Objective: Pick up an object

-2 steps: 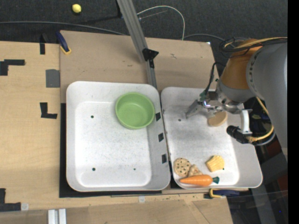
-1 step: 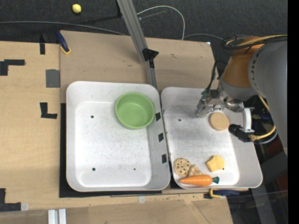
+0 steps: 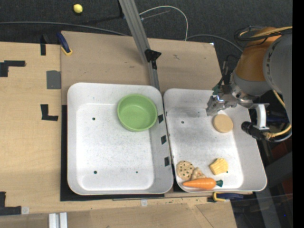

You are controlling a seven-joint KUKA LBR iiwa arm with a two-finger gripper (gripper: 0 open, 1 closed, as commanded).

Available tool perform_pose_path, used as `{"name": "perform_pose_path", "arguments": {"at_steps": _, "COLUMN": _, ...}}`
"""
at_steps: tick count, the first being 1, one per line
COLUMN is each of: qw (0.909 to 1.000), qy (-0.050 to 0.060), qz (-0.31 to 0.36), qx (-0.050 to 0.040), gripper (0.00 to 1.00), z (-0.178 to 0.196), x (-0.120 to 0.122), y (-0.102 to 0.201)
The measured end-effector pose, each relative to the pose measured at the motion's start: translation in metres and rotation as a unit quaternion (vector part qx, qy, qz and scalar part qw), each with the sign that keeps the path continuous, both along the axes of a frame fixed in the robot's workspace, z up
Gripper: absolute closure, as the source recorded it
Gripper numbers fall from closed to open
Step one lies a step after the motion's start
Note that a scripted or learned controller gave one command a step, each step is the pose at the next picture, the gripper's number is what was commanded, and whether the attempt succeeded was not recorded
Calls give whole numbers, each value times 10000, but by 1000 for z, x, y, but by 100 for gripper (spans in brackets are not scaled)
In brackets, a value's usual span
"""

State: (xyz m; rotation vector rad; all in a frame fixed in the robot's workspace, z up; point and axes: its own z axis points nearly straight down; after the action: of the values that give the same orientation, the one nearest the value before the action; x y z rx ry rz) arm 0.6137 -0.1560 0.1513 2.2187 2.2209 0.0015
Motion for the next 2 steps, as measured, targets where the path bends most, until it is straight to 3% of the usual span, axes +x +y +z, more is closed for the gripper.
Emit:
{"name": "perform_pose_path", "arguments": {"at_steps": 1, "qw": 10000, "qy": -18, "qz": 1, "qx": -3, "gripper": 100, "z": 64, "x": -1, "y": 1}}
{"name": "perform_pose_path", "arguments": {"at_steps": 2, "qw": 10000, "qy": 7, "qz": 1, "qx": 4, "gripper": 100, "z": 78, "x": -1, "y": 1}}
